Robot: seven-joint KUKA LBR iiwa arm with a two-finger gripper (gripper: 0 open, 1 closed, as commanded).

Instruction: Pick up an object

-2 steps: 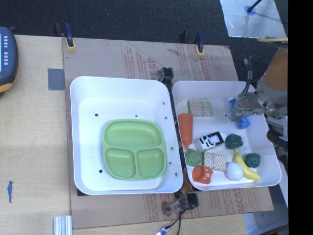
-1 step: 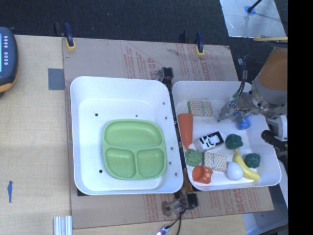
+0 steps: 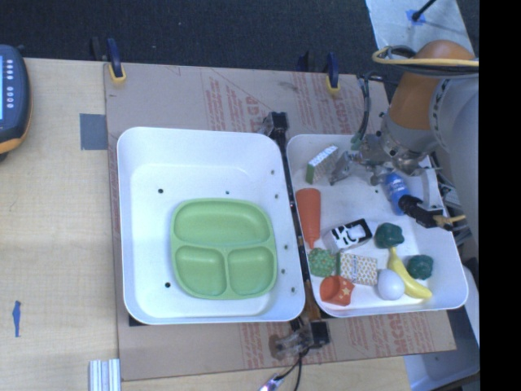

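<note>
You are looking down at a slant on a bench (image 3: pixel 57 243) carrying two shallow white bins side by side. The arm (image 3: pixel 423 88) reaches in from the right and hangs over the far end of the right bin (image 3: pixel 456 296), which suggests it is lining up on something at that end. Its tool (image 3: pixel 364 160) sits low above the bin floor, close to a small grey-and-white packet (image 3: pixel 322 163) and just beside a blue bottle-like item (image 3: pixel 396 189). From this angle you cannot tell whether the tool is spread or pressed together, and nothing is visibly pinched in it.

The right bin holds all the loose things, any of which could be picked up. An orange carrot (image 3: pixel 308 214) lies along its left wall. Nearer you sit a black-and-white block (image 3: pixel 351 234), a green textured piece (image 3: pixel 323 261), a patterned square (image 3: pixel 359 268), a red item (image 3: pixel 336 290), a white egg (image 3: pixel 390 284), a yellow banana (image 3: pixel 407 277) and two dark green pieces (image 3: pixel 388 235), crowded and partly touching.

The left bin (image 3: pixel 138 161) holds one green divided plate (image 3: pixel 223 247), lying flat near its middle.
</note>
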